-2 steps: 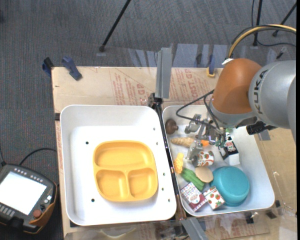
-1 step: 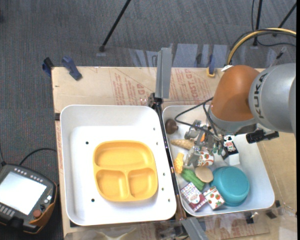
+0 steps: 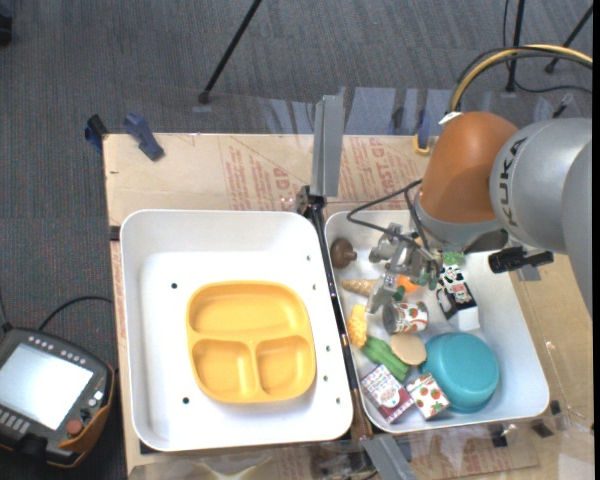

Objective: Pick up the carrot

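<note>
The carrot shows as a small orange piece in the right bin, mostly covered by the gripper and the items around it. My gripper hangs low over the upper middle of that bin, directly beside the carrot on its left. The view does not show whether it is touching the carrot. The orange wrist band and the grey arm come in from the right above it.
Around the carrot lie a tan cone, a corn cob, a can, a milk carton, a brown piece, a green vegetable and a teal bowl. The left bin holds a yellow divided plate.
</note>
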`<state>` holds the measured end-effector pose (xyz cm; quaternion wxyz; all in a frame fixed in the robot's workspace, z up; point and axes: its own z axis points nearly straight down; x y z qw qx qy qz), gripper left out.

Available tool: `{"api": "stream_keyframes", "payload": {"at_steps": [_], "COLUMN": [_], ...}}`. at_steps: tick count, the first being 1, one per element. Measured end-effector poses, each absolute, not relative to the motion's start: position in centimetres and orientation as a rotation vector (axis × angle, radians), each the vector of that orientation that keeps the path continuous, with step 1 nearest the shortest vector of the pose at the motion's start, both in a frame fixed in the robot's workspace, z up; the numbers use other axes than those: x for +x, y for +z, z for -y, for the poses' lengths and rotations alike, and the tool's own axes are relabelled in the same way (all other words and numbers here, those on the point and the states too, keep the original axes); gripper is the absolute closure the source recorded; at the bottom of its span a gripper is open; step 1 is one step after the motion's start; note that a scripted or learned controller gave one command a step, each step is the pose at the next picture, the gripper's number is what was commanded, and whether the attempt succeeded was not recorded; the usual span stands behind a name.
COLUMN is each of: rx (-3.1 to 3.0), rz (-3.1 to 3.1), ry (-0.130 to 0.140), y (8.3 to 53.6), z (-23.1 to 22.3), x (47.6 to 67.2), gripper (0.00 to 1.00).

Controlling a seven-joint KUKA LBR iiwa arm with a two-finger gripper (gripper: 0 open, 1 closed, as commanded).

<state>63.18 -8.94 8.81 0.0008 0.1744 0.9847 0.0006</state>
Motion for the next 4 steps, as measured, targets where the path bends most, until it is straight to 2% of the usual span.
{"api": "stream_keyframes", "payload": {"at_steps": [1,2,3,4], "rx": [0.556,0.546,0.110,0.217], "rz": [-3.092,-3.091,-3.133,-3.132], "ry": [0.002,0.003,0.001,-0.001], "y": [8.8,9.9,19.1,21.0], "z": [9.0,8.9,9.1,14.7], "x": [62.6,62.8,61.6,52.5], "gripper": [0.00,1.00,1.00,1.00]}}
